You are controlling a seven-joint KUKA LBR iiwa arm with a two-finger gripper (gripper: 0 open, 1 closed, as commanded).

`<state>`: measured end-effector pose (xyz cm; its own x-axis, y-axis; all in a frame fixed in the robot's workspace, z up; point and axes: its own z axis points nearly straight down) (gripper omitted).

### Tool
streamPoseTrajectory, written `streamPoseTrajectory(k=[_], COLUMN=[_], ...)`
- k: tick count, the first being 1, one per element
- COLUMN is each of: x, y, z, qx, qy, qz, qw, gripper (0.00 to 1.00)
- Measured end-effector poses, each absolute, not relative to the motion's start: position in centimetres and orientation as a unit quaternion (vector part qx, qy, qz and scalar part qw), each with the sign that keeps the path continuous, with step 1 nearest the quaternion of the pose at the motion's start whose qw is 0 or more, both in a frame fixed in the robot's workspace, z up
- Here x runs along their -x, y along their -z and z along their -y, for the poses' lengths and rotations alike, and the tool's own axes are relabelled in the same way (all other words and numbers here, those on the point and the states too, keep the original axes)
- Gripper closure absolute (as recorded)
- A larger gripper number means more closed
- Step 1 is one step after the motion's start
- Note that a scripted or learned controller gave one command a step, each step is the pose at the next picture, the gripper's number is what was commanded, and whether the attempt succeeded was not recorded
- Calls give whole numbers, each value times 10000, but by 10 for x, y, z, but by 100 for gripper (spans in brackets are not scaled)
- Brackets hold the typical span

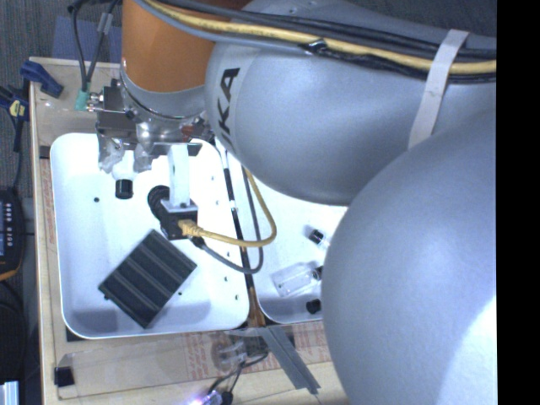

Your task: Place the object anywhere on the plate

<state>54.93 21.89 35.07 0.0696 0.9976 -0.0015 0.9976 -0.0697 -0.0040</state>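
Note:
A dark ridged rectangular plate [148, 278] lies tilted in the near part of the left bin [67, 226]. A small black cylinder-like object [124, 189] rests on the bin floor toward the far left. My gripper [124, 157] hangs over the far left of this bin, just above the small black object. Its two pale fingers [108, 155] stand apart, and I see nothing between them. The plate is well clear of the gripper, toward the near side.
A yellow cable [240, 241] and black cable [239, 226] loop down from the wrist over the wall between the bins. The right bin [278, 315] holds a clear plastic piece [294, 278] and a small dark item [315, 236]. The arm's grey body covers much of the right side.

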Motion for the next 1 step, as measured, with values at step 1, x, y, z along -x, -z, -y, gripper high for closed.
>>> streamPoseTrajectory(k=[1], x=[-621], y=[-298], z=[-219], qx=[6953], qy=[-24], qz=[7187], qw=[13], gripper=[100])
